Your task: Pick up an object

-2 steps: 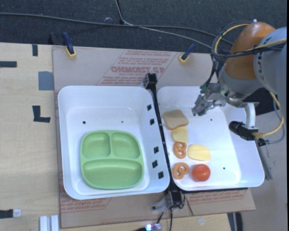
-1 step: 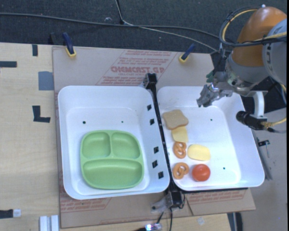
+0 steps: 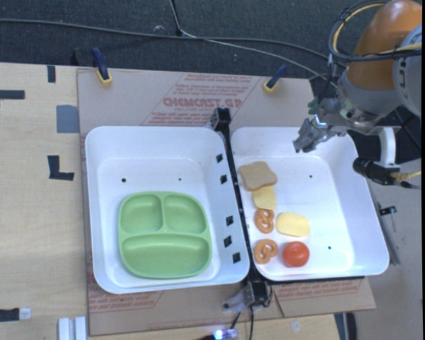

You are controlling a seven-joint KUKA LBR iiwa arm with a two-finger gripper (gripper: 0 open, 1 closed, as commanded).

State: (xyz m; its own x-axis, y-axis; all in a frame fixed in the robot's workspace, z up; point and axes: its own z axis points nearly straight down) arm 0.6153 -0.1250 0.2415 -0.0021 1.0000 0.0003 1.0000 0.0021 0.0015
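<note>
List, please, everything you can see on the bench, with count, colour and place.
bins: 2, white, side by side on the board
tray: 1, green, three compartments, in the left bin
bread: 1, brown, right bin, near the divider
pretzels: 2, orange-brown, right bin, left edge
yellow pieces: 2, yellow, right bin, below the bread
tomato: 1, red, right bin, front
clamps: 2, blue and yellow, on the board's back edge
gripper: 1, grey, over the right bin's back rim
</note>
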